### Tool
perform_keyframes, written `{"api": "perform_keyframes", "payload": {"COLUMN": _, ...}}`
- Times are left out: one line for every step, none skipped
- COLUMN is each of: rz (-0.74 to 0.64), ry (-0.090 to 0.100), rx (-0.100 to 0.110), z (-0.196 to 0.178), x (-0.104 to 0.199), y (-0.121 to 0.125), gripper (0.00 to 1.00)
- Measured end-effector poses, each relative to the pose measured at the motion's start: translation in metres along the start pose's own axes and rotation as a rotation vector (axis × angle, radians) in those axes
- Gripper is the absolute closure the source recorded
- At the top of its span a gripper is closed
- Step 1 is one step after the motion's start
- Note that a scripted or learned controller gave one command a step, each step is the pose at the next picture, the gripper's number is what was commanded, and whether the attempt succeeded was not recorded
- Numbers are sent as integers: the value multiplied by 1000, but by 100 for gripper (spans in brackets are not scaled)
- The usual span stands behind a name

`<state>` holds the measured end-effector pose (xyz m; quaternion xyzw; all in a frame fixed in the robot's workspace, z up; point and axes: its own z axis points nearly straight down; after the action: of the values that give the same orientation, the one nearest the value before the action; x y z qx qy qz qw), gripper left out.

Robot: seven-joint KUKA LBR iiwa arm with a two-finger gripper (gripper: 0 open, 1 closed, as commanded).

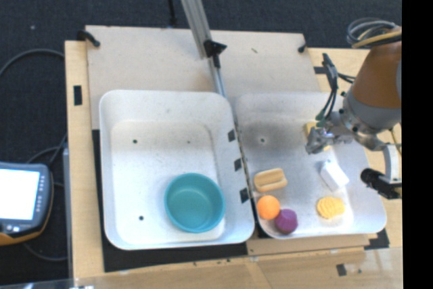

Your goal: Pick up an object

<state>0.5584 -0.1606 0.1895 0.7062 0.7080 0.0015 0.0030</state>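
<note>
Arm's gripper [318,142], finger state impossible to tell, poised over the right bin [270,122] just above a white block [333,174], with a yellow sponge [331,208], bread roll [270,179], orange ball [268,207] and purple ball [287,220] nearby; teal bowl [195,202] in the left bin [135,112].

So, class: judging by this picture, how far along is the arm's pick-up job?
Nothing looks picked up yet. The tan bun-shaped block, orange ball, purple ball, yellow ridged piece and white block all lie in the right white bin. The hand hangs above that bin. Grasping and lifting remain.
</note>
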Motion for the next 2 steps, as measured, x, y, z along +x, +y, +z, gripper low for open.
{"api": "perform_keyframes", "payload": {"rz": 0, "ry": 0, "rx": 0, "z": -50, "x": 3, "y": 10, "gripper": 100}}
{"api": "perform_keyframes", "payload": {"rz": -1, "ry": 1, "rx": 2, "z": -77, "x": 1, "y": 12, "gripper": 100}}
